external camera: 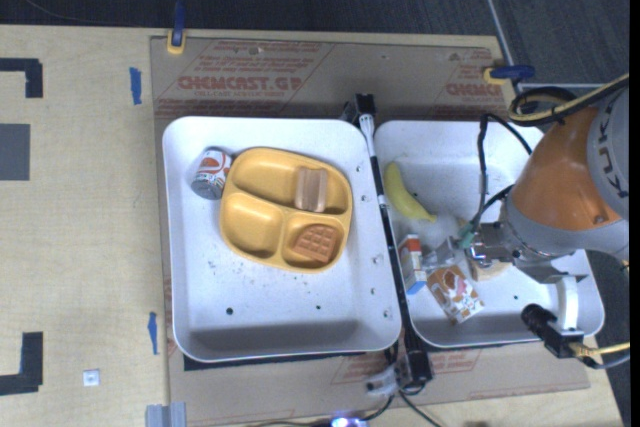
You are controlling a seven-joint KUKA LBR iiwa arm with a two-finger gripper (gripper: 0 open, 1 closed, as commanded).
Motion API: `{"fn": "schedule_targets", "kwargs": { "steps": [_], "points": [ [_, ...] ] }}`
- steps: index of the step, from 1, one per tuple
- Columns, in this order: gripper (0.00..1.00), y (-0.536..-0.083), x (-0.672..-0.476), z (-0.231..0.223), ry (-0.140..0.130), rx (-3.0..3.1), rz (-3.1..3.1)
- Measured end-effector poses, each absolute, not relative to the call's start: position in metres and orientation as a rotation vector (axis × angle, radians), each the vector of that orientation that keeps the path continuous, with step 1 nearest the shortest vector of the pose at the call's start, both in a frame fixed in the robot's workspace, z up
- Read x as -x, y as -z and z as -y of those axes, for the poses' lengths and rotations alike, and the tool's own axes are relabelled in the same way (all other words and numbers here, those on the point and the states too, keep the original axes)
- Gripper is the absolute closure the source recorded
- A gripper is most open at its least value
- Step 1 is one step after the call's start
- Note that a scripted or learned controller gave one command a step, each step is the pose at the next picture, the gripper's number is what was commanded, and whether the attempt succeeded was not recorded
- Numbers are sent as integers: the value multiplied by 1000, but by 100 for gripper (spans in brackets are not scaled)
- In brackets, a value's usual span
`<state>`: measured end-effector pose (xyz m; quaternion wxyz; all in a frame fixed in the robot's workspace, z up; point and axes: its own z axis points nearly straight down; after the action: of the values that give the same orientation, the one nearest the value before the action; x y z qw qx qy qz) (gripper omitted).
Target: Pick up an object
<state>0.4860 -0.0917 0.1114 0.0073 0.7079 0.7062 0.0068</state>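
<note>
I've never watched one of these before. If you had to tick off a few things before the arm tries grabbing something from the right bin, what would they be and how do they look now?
1. Things to pick lie in the right bin: ok. A banana, a snack packet and a small bottle.
2. Gripper is over that bin: ok, close to the packet.
3. Gripper holds nothing yet: cannot tell, the wrist hides it.
4. Target stands apart from its neighbours: not ok, packet and bottle lie close together.
5. Banana has room around it: ok, it lies alone by the left wall.
6. Yellow tray in the left bin is out of the way: ok.
</note>
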Motion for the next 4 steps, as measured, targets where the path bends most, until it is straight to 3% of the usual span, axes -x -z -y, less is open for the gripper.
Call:
{"fn": "schedule_targets", "kwargs": {
  "steps": [4],
  "points": [
    [0, -111, -486, 92, -22, -2213, -2208]
  ]
}}
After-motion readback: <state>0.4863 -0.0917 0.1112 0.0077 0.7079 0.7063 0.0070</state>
